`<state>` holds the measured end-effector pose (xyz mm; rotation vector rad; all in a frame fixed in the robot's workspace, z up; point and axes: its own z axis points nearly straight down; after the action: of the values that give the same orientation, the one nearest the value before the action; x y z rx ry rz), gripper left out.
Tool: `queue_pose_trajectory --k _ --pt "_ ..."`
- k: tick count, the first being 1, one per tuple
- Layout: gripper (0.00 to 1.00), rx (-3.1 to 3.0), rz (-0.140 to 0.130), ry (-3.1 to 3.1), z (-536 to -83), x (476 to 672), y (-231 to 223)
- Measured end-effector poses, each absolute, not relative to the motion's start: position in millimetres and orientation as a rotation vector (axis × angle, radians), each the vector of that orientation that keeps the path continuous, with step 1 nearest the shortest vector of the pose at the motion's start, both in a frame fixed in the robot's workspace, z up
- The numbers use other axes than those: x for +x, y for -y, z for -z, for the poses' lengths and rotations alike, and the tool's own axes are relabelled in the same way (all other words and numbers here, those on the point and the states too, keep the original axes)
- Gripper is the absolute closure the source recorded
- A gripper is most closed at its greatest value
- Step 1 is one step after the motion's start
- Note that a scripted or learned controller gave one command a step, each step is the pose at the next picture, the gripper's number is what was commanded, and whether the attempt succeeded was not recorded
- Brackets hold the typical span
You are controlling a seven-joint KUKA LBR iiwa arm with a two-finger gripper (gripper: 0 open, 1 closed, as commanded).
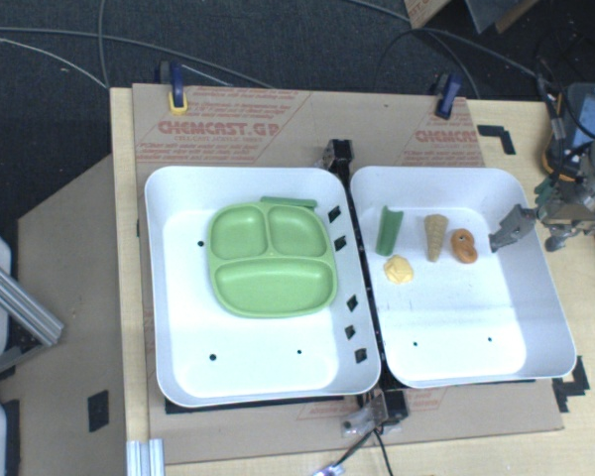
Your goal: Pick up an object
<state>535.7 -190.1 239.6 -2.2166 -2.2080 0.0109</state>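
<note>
The right bin holds several small items in a row near its back. They are a green stick, a tan cone, an orange-brown piece and a yellow lump. My gripper hangs over the right bin's right side, a short way right of the orange-brown piece and apart from it. Nothing is visibly held in it.
A green divided plate lies in the left bin. The ridge between the two bins carries black clips. Blue clamps hold the board at the back. Cables cross the dark floor behind.
</note>
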Motion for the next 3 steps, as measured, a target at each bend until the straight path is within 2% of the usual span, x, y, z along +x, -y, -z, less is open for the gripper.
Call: queue_pose_trajectory --k 1,3 --pt "0.00 -2.221 0.000 2.220 -246.6 538.3 189.6" --pt "0.00 -2.216 -0.004 2.216 -123.8 528.3 186.2"
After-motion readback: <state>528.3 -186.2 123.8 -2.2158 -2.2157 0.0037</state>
